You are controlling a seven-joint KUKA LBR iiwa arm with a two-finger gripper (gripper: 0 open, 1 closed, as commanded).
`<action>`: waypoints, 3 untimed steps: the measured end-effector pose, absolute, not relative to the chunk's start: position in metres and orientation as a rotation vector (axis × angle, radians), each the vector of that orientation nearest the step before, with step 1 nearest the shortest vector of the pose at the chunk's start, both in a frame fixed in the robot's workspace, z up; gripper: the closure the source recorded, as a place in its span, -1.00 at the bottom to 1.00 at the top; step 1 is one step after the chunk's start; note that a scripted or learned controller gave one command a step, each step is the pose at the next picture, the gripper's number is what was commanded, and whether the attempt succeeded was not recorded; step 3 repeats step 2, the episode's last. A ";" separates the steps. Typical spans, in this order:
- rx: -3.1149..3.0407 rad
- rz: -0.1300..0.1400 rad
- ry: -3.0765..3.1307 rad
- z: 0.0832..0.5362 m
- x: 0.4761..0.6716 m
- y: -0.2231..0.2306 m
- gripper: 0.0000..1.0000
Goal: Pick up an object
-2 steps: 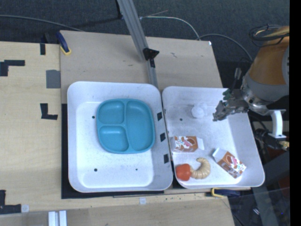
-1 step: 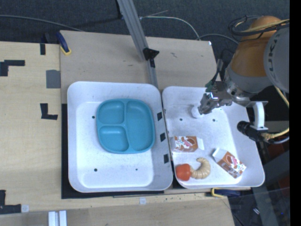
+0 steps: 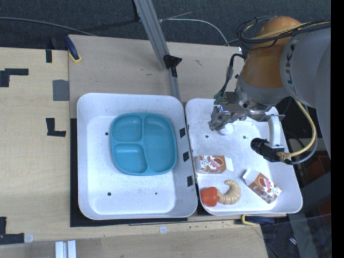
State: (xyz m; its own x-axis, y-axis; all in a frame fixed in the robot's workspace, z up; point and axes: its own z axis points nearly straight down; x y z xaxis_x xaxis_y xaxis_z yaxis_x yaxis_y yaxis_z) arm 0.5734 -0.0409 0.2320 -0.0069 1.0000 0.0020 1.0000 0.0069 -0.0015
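Observation:
My gripper hangs over the back of the right bin, its fingers pointing down near a small white object on the bin floor. Nothing shows between the fingers. Toward the front of the same bin lie a red-and-white packet, a tan croissant, a red tomato-like ball touching it, and a second small packet at the right.
The left bin holds a teal divided plate. A grey metal pole slants down from the top to the gap between the bins. A black cable fitting hangs beside the arm over the right bin.

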 end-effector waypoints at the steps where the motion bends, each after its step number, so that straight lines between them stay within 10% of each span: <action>1: -2.213 0.002 -2.227 0.223 0.579 0.010 1.00; 3: -2.212 0.000 -2.227 0.227 0.587 0.057 1.00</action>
